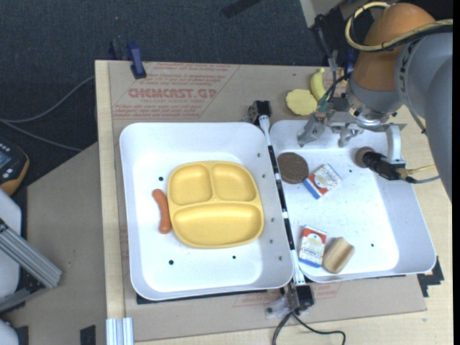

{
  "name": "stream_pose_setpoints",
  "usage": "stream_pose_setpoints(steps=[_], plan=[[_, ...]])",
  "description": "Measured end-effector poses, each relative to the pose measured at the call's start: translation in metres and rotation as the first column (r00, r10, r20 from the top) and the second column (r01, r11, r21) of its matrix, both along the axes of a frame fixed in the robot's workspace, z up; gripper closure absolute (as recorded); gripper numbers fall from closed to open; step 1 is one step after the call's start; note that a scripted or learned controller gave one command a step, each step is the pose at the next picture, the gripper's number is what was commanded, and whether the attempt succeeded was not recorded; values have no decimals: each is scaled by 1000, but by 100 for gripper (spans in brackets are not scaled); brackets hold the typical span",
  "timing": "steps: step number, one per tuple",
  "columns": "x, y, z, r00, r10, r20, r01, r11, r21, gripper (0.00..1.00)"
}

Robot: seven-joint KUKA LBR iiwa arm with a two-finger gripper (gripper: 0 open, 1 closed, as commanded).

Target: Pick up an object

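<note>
My gripper hangs over the far left corner of the right bin, open, with nothing between its fingers. Just below it in that bin lie a brown round disc and a small white carton with red and blue print. Near the front of the same bin are a second small carton and a tan bread roll, touching each other. The left bin holds a yellow divided plate with an orange sausage beside its left edge.
A yellow lump and a yellow banana-like piece lie on the board behind the right bin, outside it. A black cylinder on the arm's wrist hangs over the bin's far right. A blue clamp sits at the board's back left.
</note>
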State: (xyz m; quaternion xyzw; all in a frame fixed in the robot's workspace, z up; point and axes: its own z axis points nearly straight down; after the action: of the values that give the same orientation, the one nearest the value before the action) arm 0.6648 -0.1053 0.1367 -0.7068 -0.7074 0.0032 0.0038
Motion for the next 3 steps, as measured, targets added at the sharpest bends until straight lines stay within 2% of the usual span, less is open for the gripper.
stream_pose_setpoints(steps=[1, 2, 3], plan=[[-22, 8, -53, 1000, -3, 11, 3, 1000, 1, 0], [4, -27, -50, 1000, -2, 17, 2, 1000, -2, 0], [-60, -2, -49, 1000, -3, 14, 3, 1000, -1, 0]])
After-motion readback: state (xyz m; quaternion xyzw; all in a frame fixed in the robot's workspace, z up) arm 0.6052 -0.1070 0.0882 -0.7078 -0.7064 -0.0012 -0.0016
